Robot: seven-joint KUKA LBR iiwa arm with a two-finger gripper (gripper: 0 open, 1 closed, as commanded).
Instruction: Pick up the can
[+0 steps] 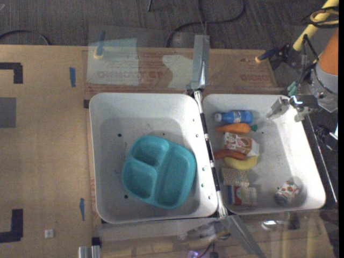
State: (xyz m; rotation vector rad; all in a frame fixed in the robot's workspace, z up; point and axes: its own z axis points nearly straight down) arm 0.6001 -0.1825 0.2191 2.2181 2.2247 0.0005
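The can (286,193), small and white with red and green markings, lies in the front right corner of the right bin (301,155). My gripper (288,109) hangs over the bin's back right corner, well behind the can. Its two fingers stand apart, open, and nothing is between them.
The right bin also holds a blue bottle (234,116), a carrot (234,128), a small carton (238,143), a banana (240,163) and a flat box (241,194) along its left side. A teal divided plate (159,171) lies in the left bin (107,117). Cables hang by the arm.
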